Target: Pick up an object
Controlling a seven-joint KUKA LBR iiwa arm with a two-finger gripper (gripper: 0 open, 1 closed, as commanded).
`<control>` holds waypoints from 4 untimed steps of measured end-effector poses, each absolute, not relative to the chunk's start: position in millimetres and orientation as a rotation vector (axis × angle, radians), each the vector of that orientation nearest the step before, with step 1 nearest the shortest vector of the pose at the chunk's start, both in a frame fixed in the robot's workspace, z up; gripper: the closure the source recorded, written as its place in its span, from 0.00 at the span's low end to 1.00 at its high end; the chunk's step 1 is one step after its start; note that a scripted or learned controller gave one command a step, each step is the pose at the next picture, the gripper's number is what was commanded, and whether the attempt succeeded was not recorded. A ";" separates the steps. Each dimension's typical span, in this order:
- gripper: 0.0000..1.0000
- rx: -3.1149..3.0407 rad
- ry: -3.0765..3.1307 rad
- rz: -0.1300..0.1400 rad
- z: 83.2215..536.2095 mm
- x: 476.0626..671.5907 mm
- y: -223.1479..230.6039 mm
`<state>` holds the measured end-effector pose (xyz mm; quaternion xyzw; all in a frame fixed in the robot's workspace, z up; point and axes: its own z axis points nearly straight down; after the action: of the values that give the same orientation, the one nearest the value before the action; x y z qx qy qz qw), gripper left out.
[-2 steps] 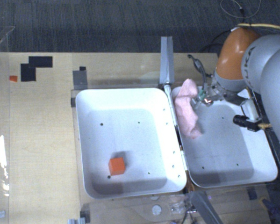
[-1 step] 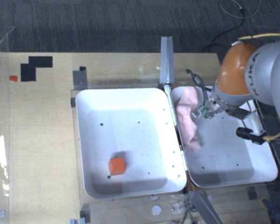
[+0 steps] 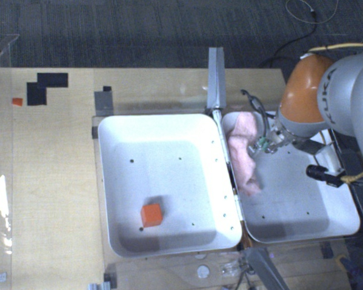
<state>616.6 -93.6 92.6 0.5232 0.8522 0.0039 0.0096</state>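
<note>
The end effector (image 3: 258, 146) is hovering at a pink cloth (image 3: 242, 153) (soft, crumpled, bearing no readable writing), its grip impossible to judge; the cloth is lying along the right bin's (image 3: 307, 226) left wall. An orange block (image 3: 152, 215) is sitting in the left bin (image 3: 169, 136).

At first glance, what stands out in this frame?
The grey arm with its orange band reaches in from the right, its hand low over the right white bin beside a crumpled pink cloth. A small orange block sits alone in the left white bin.
</note>
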 end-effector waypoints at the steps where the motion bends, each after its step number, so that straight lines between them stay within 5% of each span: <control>1: 0.00 1.634 2.661 0.012 92.6 616.6 -93.6; 2: 0.00 1.673 2.646 0.007 199.3 582.4 -128.2; 3: 0.00 1.570 2.697 0.015 94.1 640.8 -91.0; 4: 1.00 1.561 2.698 0.022 107.2 643.2 -88.3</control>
<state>643.2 -88.3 107.2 0.5007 0.8655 0.0070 0.0125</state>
